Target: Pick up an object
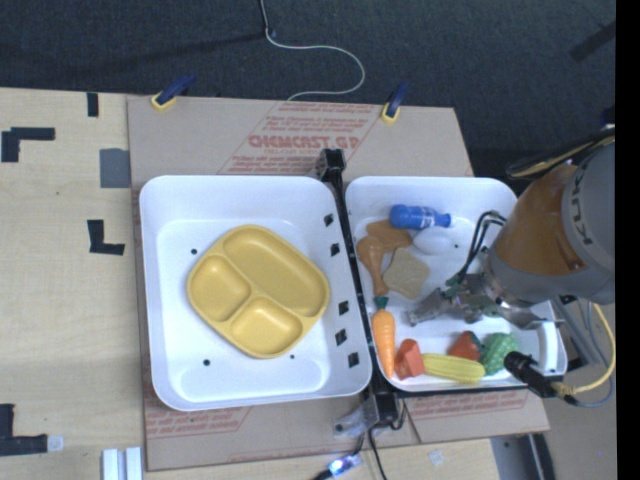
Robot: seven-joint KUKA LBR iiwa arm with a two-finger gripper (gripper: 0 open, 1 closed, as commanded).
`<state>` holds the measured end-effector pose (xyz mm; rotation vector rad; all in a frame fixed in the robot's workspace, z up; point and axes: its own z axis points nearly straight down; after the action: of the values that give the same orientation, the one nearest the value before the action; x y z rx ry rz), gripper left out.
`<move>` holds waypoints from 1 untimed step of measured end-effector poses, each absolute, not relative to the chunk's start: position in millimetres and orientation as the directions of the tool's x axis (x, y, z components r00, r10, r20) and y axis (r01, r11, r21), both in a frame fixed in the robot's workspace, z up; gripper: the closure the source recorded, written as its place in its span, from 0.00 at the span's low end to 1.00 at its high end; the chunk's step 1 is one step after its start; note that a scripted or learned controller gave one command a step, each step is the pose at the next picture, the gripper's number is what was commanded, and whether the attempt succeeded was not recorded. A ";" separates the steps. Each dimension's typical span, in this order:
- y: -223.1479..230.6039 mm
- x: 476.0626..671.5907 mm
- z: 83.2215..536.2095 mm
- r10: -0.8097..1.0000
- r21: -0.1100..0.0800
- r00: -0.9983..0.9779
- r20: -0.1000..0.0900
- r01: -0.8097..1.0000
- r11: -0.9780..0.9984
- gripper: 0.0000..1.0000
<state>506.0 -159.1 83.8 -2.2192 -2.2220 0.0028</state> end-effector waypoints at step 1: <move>-159.4 506.5 95.0 1.000 0.000 -0.001 -0.002 1.000 0.001 1.00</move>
<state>506.5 -159.4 95.0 -2.2214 -2.2234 0.0019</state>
